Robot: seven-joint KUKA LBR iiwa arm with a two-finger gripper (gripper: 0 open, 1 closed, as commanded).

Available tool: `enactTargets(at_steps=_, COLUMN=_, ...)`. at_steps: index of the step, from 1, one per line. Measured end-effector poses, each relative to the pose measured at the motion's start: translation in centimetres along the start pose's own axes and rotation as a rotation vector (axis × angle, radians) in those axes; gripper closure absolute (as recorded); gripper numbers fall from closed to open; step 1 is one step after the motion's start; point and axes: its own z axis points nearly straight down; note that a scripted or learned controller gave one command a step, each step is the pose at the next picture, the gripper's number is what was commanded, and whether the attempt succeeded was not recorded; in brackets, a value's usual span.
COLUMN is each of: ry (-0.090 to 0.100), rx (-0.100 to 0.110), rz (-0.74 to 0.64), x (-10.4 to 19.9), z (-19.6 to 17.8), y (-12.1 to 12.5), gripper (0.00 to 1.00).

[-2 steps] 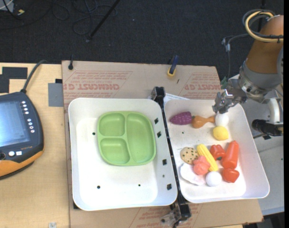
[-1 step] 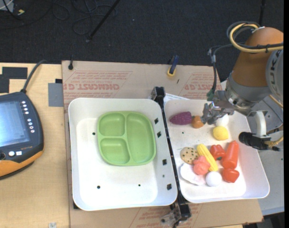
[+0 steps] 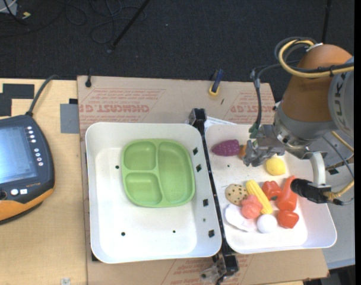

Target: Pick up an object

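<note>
In the right bin (image 3: 323, 233) lie toy foods: a purple grape bunch (image 3: 227, 148) at upper left, a yellow lemon (image 3: 276, 166) near the middle, and lower down a touching cluster of cookie (image 3: 234, 193), corn cob (image 3: 259, 196), red peppers (image 3: 286, 206) and white egg (image 3: 266, 223).

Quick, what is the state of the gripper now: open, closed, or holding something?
Gripper: cannot be told. It hangs low over the right bin, between the purple grapes and the lemon.

Dark carpet (image 3: 168, 28), cardboard-topped bench (image 3: 145, 103)
</note>
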Motion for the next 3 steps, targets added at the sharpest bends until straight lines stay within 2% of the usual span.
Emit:
enactTargets(at_steps=1, ry=0.000, rx=0.002, rz=0.000, x=5.0, z=0.7, y=-3.3, gripper=1.00)
enactTargets(at_steps=2, ry=-0.002, rx=-0.003, rz=0.003, x=4.7, z=-0.1, y=-2.5, gripper=1.00)
enactTargets(at_steps=3, ry=-0.001, rx=0.000, rz=0.001, x=5.8, z=-0.2, y=-4.1, gripper=1.00)
